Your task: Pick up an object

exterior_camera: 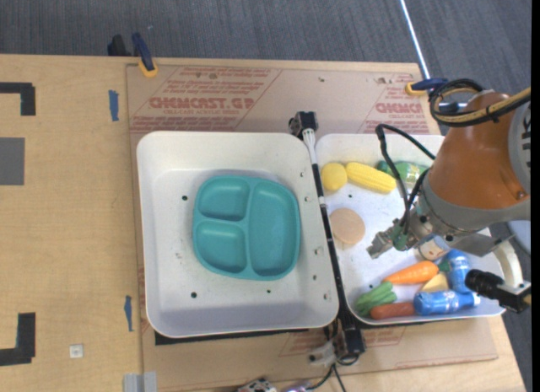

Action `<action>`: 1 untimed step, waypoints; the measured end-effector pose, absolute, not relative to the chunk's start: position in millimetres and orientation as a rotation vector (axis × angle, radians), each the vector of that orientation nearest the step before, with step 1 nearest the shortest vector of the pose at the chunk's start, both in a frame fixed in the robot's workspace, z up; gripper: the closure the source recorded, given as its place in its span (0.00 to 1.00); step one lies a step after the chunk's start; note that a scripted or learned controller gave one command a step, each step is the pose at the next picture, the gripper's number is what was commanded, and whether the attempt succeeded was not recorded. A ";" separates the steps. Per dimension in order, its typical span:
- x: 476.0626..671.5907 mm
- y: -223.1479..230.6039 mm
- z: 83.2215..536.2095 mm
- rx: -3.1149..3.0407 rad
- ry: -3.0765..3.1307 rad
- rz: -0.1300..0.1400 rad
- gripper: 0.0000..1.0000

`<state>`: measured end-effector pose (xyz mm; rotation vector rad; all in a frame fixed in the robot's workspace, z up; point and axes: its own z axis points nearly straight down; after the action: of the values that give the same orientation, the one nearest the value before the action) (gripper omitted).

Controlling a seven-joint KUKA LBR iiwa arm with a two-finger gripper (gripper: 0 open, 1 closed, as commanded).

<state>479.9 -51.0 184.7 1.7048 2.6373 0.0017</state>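
We are hovering the tool [390, 240], its state impossible to tell, in the right bin [359, 142], with the carrot [409, 275] at five o'clock of it, so we judge lowering comes next.

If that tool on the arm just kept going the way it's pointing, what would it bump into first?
The tool points left and down into the right bin. Going straight on, it would probably meet the tan round disc first, or bare bin floor just beside it; depth is hard to judge from above.
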 end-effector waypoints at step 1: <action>479.7 -51.3 184.6 1.706 2.637 0.001 0.00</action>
<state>479.7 -51.3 184.6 1.7058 2.6370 0.0011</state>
